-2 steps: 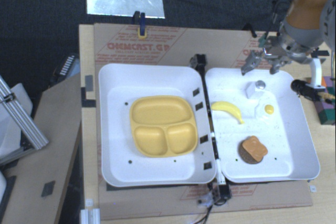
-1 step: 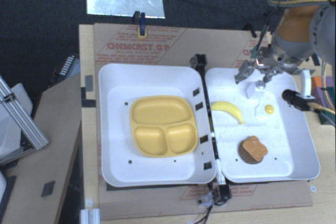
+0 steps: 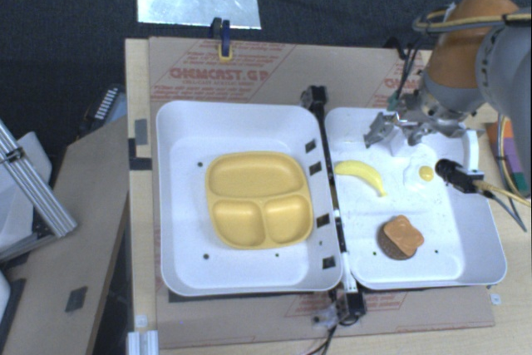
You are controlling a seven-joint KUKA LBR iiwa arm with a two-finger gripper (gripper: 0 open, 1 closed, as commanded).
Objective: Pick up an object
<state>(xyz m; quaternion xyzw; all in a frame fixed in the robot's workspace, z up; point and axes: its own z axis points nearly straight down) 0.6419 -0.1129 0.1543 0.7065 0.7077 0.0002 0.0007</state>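
From my seat the pick has not happened yet. My claw (image 3: 397, 131) hangs over the far edge of the right bin (image 3: 478, 258), near that bin's far-left corner, and I see nothing between its fingers; it looks part-way open to me, the metal tips spread, though the slant makes the gap hard to judge. All the loose items lie on the bin floor: the banana (image 3: 361, 175) sits toward the left wall of the right bin, just nearside of the claw; a small yellow piece (image 3: 426, 173) lies to the right of it, near the middle; and a brown round thing (image 3: 401, 238), maybe a bread roll, rests closer to the near edge. None of them is touched by the claw. The left bin (image 3: 179, 179) holds only a yellow divided tray (image 3: 253, 199) in its centre.

So I judge the work as barely begun: a target must be chosen, the claw lowered, closed and lifted. The banana is the nearest candidate, but I can't say it is the one aimed at.
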